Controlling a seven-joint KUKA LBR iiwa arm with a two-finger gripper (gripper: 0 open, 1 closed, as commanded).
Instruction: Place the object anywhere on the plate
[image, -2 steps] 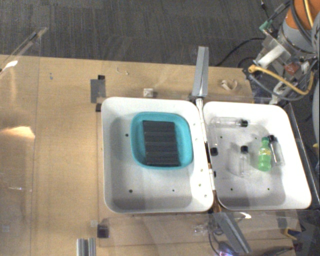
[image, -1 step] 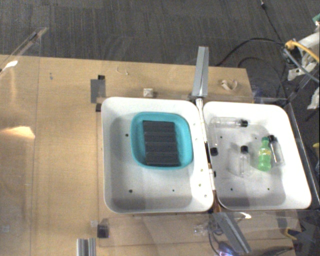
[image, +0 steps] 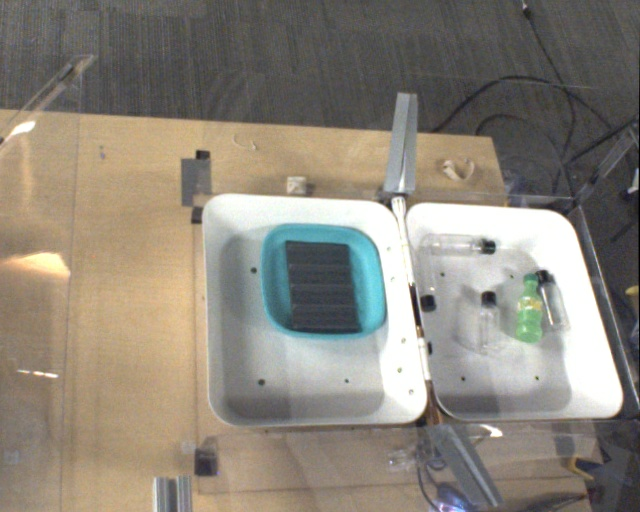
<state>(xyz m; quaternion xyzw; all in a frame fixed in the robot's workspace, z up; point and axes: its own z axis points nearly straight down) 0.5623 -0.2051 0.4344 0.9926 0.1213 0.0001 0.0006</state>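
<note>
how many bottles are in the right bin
4: a clear bottle lying at the bin's top, a small clear one mid-bin, a green bottle to its right, and a clear one against it.

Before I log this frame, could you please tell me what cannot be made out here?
- Clear bottles and in the right bin, camera view: transparent against white, outlines faint.
- Dark ridged object on the teal plate: too blurred to identify.
- Item behind the green bottle: partly overlapped, too small to tell.

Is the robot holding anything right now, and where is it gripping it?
Nothing is held. The green bottle and clear bottles lie loose in the right bin.
</note>
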